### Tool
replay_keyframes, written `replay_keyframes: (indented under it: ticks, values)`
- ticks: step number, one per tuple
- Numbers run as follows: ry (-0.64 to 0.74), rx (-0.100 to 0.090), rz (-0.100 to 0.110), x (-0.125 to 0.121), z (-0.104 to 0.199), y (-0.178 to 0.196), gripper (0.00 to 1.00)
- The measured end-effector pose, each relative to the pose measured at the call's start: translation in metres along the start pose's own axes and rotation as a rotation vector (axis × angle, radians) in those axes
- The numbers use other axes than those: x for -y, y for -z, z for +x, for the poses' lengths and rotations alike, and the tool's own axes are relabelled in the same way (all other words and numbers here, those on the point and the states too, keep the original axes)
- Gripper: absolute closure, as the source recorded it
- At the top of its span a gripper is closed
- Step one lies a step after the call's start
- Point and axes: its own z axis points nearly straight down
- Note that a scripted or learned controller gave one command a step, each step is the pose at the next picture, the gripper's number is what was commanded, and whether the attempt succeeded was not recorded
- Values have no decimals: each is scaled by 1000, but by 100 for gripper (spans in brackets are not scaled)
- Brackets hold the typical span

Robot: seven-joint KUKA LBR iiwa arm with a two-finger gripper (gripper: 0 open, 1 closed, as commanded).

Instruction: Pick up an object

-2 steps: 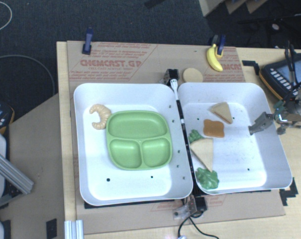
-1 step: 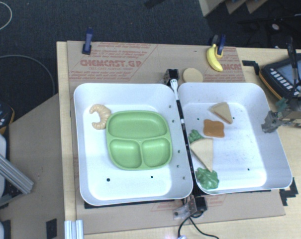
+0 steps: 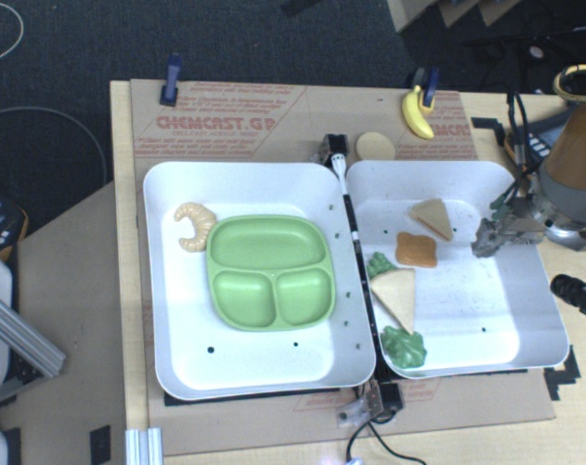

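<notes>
Camera view: the gripper (image 3: 490, 237) is seen low over the right bin (image 3: 525, 342), near its right wall; whether it is apart or together cannot be told, and nothing is seen held. Step in hand is judged to be the approach to a pick. Nearest candidates: the tan wedge (image 3: 433, 217) and the brown toast-like piece (image 3: 416, 250), both lying flat to the view's left of the gripper, near but not touching it. For a clean pick, the gripper is best centred over one piece only, brought straight down, and closed across the narrow side; the brown piece is judged easier, being compact and apart from its neighbours. The pale triangle (image 3: 396, 296) and green leafy items (image 3: 404, 347) lie further off, at the bin's left wall.
</notes>
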Motion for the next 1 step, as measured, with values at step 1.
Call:
replay_keyframes:
  ticks: [1]
  values:
    - [-2,-1,-3,-29,-35,-75,100]
